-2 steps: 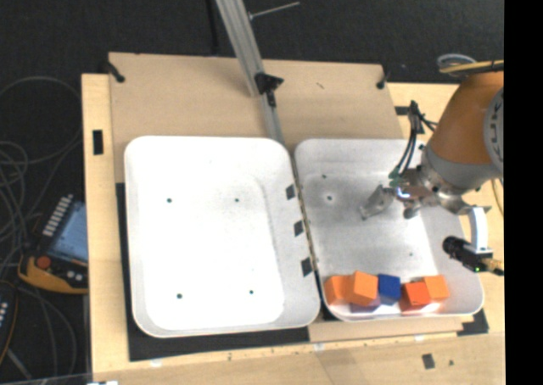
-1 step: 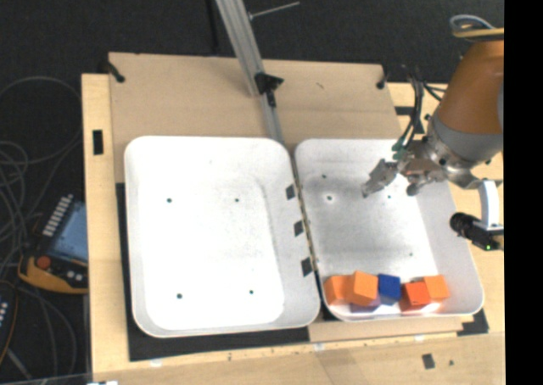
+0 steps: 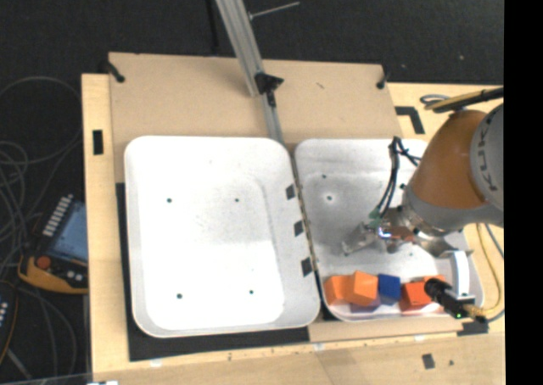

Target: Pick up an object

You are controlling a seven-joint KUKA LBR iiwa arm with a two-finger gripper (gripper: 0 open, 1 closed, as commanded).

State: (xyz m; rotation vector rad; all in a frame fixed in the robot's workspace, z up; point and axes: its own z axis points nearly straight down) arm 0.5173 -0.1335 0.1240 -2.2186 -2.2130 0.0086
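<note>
Blocks, orange (image 3: pixel 352 288) and blue (image 3: pixel 389 287), lie ungrasped along the right bin's (image 3: pixel 339 163) front edge; I judge pickup pending, my end effector (image 3: pixel 373 235) above, grip state indiscernible.

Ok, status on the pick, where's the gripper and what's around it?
Gripper low in the right bin, nothing visibly held. Orange blocks and blue block along the near wall, apart from it. Nothing between them.
</note>
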